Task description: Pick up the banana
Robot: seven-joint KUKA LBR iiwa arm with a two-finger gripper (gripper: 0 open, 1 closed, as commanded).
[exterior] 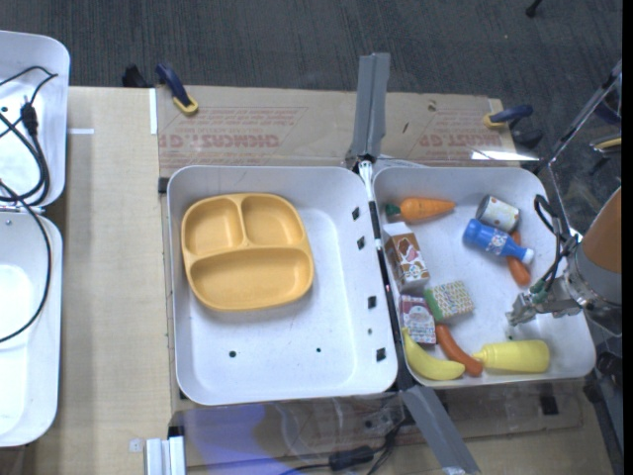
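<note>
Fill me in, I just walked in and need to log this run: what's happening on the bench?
A grey arm reaches in from the right, its claw over the right bin, near the yellow bottle. It is after the banana, which lies untouched at the bin's front left corner beside a sausage. The left bin has a yellow plate.

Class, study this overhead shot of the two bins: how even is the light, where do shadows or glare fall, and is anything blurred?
Camera view: light is soft and even, with only faint shadows under the banana and the yellow divided plate; the white bin walls look bright but not blown out; a bluish glow shows below the left bin's front edge; the tool at the right looks slightly soft; the bin items are sharp.
</note>
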